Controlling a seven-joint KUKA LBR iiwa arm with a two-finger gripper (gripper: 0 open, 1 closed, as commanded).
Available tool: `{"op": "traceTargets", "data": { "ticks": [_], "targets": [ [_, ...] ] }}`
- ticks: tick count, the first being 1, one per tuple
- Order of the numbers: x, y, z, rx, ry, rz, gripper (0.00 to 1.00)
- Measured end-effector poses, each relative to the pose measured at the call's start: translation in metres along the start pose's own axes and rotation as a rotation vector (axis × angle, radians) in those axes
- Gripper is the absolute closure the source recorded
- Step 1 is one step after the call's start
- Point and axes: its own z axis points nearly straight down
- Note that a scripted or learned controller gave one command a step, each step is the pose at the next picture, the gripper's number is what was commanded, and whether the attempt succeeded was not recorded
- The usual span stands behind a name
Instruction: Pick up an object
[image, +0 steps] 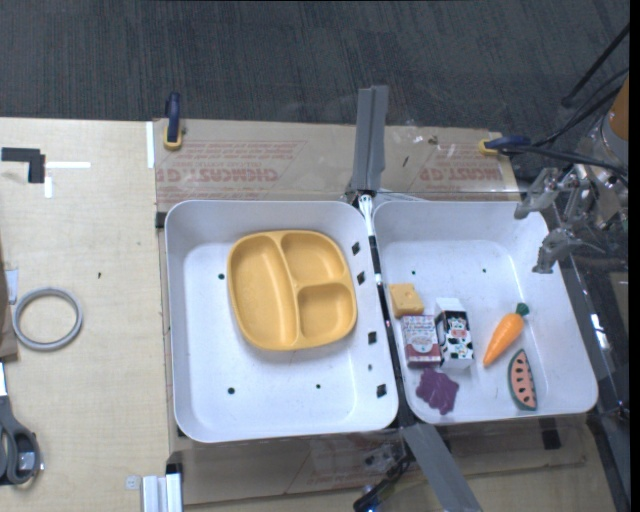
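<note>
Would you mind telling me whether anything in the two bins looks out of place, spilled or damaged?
Nothing stands out. The yellow divided plate lies flat in the left bin; the toy foods, including the carrot and watermelon slice, lie loose in the right bin.

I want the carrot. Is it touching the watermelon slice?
Apart. In the camera view, white bin floor shows between the carrot and the watermelon slice, which lies just below it.
</note>
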Motion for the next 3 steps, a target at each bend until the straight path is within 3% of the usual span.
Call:
{"op": "traceTargets", "data": {
  "ticks": [1, 2, 3],
  "targets": [
    [-0.019, -0.021, 0.03, 0.0, -0.001, 0.182, 0.0],
    [0.012, -0.024, 0.154, 0.001, 0.002, 0.672, 0.0],
    [0.012, -0.024, 0.154, 0.001, 0.002, 0.673, 0.0]
  ]
}}
